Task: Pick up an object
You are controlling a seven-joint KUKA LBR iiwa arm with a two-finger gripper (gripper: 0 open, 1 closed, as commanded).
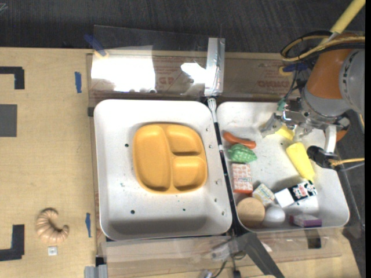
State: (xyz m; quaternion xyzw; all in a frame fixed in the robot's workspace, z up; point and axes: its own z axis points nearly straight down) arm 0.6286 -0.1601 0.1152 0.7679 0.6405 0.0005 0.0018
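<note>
Nearest, along the right bin's [342, 204] front edge, a round tan ball [251, 210], a white egg-like piece [275, 215] and a purple block [305, 220] are shown. Toward mid-bin, a printed packet [242, 177] bears illegible writing. A yellow corn-like piece [300, 159], judged light, stiff and smooth, is best pinched across its width. At the far right corner the gripper [288, 124] hovers; its state cannot be told.
</note>
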